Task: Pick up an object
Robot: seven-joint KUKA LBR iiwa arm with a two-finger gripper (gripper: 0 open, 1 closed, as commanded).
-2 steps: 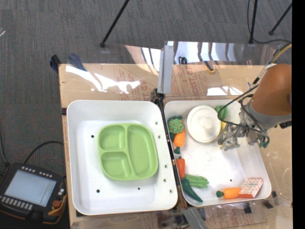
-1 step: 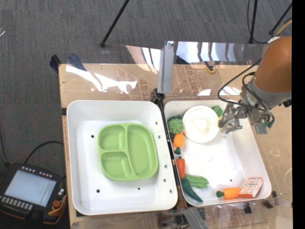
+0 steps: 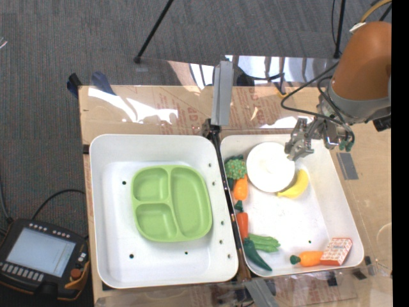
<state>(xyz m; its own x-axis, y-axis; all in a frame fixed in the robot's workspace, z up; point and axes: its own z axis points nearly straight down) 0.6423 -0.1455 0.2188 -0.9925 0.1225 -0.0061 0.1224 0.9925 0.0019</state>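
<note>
two shallow white bins side by side on a tan bench [image 3: 160, 110], glossy top with window glare. left bin [image 3: 105, 171] holds a green three-compartment plate [image 3: 171, 202], lying flat near the middle. right bin [image 3: 342, 216] holds all the small stuff: white round plate [image 3: 270, 167] at the back, a banana [image 3: 295, 184] touching its right edge, broccoli [image 3: 235, 168] just left of it by the bin's left wall, an orange carrot [image 3: 240, 188] right below the broccoli, another carrot [image 3: 242, 224] further down the same wall. green pepper-like pieces [image 3: 263, 242] and a dark green one [image 3: 256, 256] near the front left. carrot [image 3: 308, 258] touching a red-and-white box [image 3: 337, 251] at the front right corner.

arm comes in from the right, orange band above the wrist. gripper [image 3: 300, 147] sits over the back of the right bin, at the upper right rim of the white plate, just above the banana. nothing visible between the fingers; whether it's released or clenched, cannot tell from this angle.

room: grey carpet floor, tripod legs [image 3: 156, 24] behind the bench, black cables, teach pendant [image 3: 38, 258] on the floor at lower left.
</note>
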